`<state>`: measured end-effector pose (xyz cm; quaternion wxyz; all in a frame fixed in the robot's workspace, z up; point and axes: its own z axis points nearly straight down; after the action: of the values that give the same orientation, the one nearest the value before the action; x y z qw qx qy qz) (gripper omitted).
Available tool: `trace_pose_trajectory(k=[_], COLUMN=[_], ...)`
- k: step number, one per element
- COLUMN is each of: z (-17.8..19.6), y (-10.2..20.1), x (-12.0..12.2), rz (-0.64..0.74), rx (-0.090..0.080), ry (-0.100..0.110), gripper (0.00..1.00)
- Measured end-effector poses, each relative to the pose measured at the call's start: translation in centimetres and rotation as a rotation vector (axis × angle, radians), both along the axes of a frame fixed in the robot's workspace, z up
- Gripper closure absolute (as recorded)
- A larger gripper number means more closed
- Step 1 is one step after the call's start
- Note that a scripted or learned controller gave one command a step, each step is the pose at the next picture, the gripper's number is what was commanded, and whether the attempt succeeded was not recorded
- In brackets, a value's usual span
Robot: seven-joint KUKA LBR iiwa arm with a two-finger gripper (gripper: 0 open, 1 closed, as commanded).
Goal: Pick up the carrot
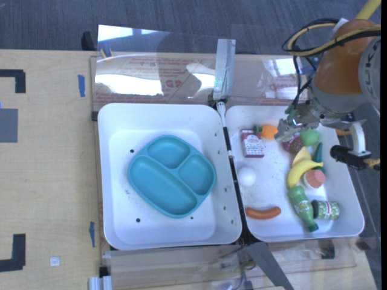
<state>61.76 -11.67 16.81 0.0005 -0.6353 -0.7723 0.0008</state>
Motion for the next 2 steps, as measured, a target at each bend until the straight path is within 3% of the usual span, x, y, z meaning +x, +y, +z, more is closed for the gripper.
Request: trace_pose_trajectory(k=[1, 2], z=[0.0, 1.8], y=[0.2, 3.2], x=[0.1, -2.1], rz=[0.002, 0.027], rx=[0.001, 0.002], ry=[-0.001, -0.003], gripper=[0.00, 0.00])
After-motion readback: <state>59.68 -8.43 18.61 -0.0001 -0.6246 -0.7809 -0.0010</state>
